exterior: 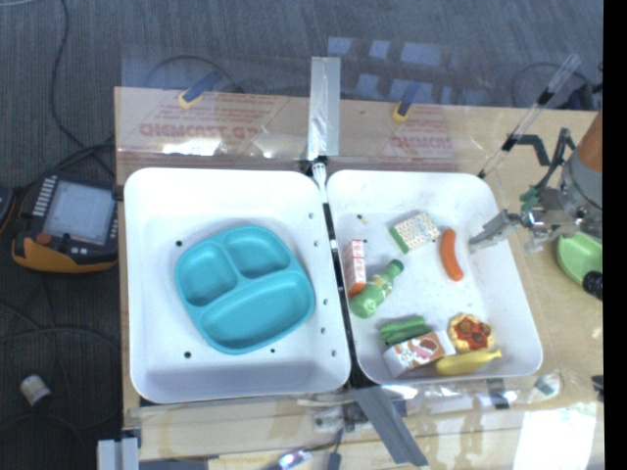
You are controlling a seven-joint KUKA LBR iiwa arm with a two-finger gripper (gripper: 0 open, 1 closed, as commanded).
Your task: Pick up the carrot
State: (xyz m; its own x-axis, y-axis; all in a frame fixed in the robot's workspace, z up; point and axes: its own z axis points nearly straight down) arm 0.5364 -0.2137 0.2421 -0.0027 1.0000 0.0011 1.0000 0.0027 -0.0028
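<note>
The gripper [493, 231] sits at the right rim of the right bin [509, 292], a grey metal assembly reaching in from the right; whether its fingers are apart or together cannot be told from here. Just left of it, inside the right bin and not touching it, lies the carrot [452, 254], a small orange stick pointing roughly up and down.

The bench [294, 125] is pale wood, covered at the back with clear plastic sheet and tape, and stands on dark grey carpet [245, 18] with loose cables. A handheld control pendant [64, 223] rests on the floor to the left.

Two white bins sit side by side. The left bin [157, 360] holds one teal divided plate [245, 287]. The right bin holds, besides the one carrot: one checkered packet [414, 230] near the carrot's upper left, one small red-and-white carton [356, 265], one green bottle [374, 290], one green vegetable [403, 328], one food box [414, 352], one red and yellow piece [471, 332], and one banana [468, 362] along the front edge. Nothing lies across the carrot.
</note>
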